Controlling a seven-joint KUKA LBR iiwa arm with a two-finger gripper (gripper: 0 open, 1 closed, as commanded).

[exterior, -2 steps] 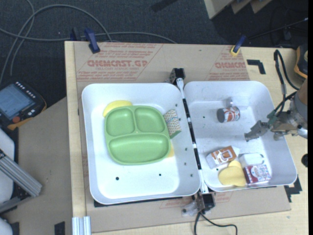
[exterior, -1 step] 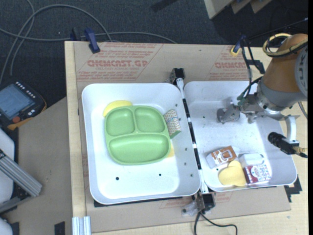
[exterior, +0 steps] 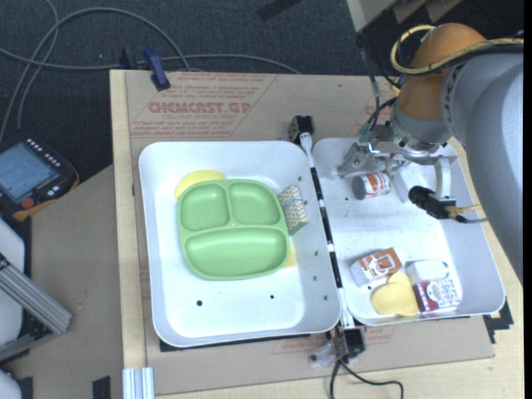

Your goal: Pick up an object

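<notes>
My gripper [exterior: 372,163] hangs low over the far part of the right bin [exterior: 465,248], under the arm's orange band. A small red and white can [exterior: 376,184] lies on the bin floor just below and in front of it, very close; I cannot tell whether they touch. Near the right bin's front edge lie a brown and white carton [exterior: 376,264], a yellow piece [exterior: 393,297] and a red and white packet [exterior: 437,293], well apart from the gripper.
The left bin [exterior: 166,298] holds a green divided plate [exterior: 233,227] with a yellow piece [exterior: 199,179] at its far corner and a patterned packet [exterior: 293,207] at its right. A black ridge [exterior: 324,223] separates the bins.
</notes>
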